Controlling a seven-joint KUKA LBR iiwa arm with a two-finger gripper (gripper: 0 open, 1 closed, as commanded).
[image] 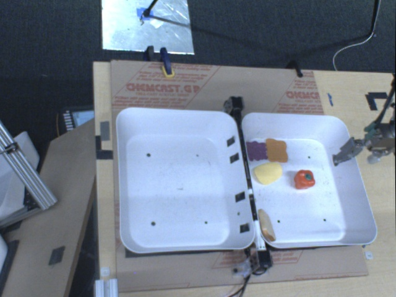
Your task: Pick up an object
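Nothing is picked up yet. My gripper [344, 154] hangs over the right rim of the right bin [346, 224], and I cannot tell how it is set or see anything in it. The things to choose from lie well apart from me, toward the bin's left side: a red piece [304, 179] nearest, a yellow lump [268, 173], an orange block [276, 150] touching a purple one [256, 150], and a tan piece [266, 226] against the divider. The left bin [179, 184] sits alongside on the worktop [204, 82]. Nothing blocks my way to the red piece.
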